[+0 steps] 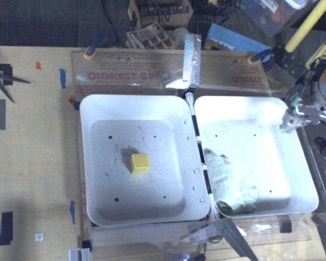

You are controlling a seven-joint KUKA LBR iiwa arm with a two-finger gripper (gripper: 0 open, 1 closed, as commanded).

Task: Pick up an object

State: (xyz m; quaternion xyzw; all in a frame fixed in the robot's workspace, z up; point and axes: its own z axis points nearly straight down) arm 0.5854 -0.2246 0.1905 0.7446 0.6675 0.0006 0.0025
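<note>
A small yellow block [140,163] lies near the middle of the left bin [98,118]. A rolled grey-white cloth [230,182] lies in the right bin [271,145], along its left wall and reaching down to the front left corner. My gripper [292,119] hangs over the right bin's far right rim, partly cut off toward the view's right side. It is well away from both the cloth and the block, and nothing shows in its grasp.
A clear plastic sheet and a metal bracket [191,64] stand behind the bins. Clamps, cables and boxes crowd the back. A yellow bar [309,18] slants at the top right. The wooden bench [27,145] stretches to the left of the bins.
</note>
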